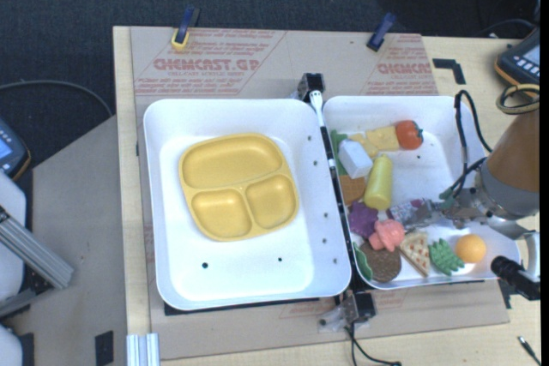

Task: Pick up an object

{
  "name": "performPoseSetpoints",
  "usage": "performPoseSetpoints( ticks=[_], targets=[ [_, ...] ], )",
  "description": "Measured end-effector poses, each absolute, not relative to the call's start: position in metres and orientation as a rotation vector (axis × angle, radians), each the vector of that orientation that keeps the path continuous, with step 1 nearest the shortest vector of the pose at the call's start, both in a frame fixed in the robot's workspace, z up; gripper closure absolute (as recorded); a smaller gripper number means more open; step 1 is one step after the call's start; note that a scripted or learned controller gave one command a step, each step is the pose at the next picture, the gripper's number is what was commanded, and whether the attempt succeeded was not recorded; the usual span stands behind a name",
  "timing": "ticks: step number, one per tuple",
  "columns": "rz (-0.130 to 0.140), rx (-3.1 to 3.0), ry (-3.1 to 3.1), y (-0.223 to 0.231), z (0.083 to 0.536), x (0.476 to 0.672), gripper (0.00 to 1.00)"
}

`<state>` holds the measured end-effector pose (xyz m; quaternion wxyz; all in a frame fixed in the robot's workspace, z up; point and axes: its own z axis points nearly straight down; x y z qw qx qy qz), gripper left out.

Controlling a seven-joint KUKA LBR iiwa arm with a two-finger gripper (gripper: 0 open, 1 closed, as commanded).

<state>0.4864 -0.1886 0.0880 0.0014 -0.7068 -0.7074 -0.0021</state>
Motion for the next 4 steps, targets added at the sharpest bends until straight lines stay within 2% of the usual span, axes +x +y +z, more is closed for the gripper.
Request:
performPoseSetpoints(
  ticks=[1,2,3,4],
  targets=[
    [-0.013,-2.224,-2.228,-0.189,0.101,0.489,1.0],
    [-0.002,-2.225,-2.227,-0.19,0.143,0.492,1.0],
    [-0.004,-2.227,-2.228,-0.197,0.205,0.489,1.0],
    [-0.002,-2.224,-2.227,-0.197,0.226,0.49,1.0]
  ],
)
